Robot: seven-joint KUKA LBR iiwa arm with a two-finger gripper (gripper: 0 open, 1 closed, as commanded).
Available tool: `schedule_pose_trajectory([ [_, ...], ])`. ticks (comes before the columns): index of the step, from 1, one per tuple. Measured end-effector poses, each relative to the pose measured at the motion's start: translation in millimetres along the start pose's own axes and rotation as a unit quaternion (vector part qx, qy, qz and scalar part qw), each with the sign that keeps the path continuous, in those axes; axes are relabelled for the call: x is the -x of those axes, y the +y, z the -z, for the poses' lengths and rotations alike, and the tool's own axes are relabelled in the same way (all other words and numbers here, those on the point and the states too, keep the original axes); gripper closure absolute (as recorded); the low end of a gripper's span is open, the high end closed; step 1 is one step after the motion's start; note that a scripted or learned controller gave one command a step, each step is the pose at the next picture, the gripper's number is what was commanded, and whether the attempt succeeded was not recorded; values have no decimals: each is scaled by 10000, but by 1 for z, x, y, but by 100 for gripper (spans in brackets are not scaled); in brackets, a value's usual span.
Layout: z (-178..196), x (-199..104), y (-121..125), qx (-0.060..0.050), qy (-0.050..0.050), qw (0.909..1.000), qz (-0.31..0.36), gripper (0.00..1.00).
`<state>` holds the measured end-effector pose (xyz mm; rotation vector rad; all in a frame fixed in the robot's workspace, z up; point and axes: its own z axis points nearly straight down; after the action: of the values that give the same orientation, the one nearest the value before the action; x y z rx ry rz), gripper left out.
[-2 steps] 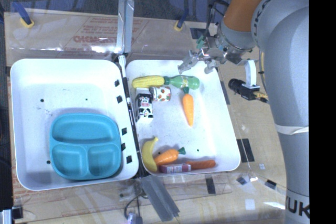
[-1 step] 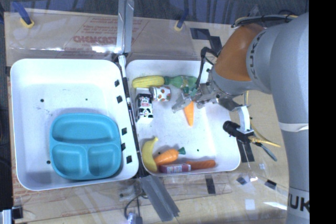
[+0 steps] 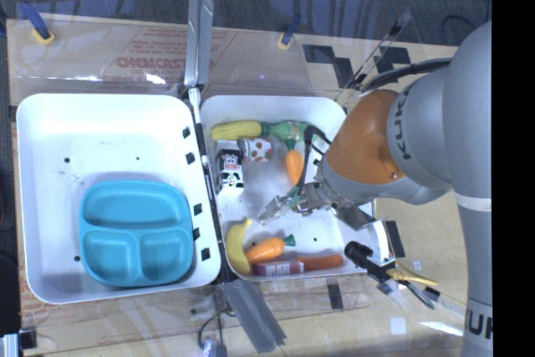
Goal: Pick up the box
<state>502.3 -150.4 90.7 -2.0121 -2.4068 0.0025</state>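
Along the near edge of the right-hand shallow white bin (image 3: 276, 102): a flat red-and-white packet (image 3: 280, 267), a small orange carrot (image 3: 267, 248), and a yellow banana (image 3: 236, 245) towards the near-left corner.

Over mid-bin, the grey two-finger hand (image 3: 288, 203). Hangs apart from every item; cannot tell whether released or clenched, and shows nothing in its grasp.

Further back, against the bin's left wall: the small white cardboard box with black print (image 3: 230, 167). Stands upright, just beside a spotted white-and-red cube (image 3: 259, 149) and near a second orange carrot (image 3: 294, 165).

Looks light, hollow and stiff-walled. Likely to tip or slide on the smooth plastic floor if nudged, and to dent under a hard squeeze. Best taken from above, across the near and far flat faces, seated low on the body. Offers little room on the wall side.

At the far edge: a yellow corn cob (image 3: 236, 130) and a green object (image 3: 284, 130).
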Motion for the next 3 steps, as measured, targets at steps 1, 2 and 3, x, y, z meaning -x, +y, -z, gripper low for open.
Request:
schedule_pose_trajectory([
  [1,0,35,-33,0,3,9996,-272,0],
  [2,1,53,-34,21,-12,9996,280,0],
  [3,0,15,-29,-3,7,9963,-858,0],
])
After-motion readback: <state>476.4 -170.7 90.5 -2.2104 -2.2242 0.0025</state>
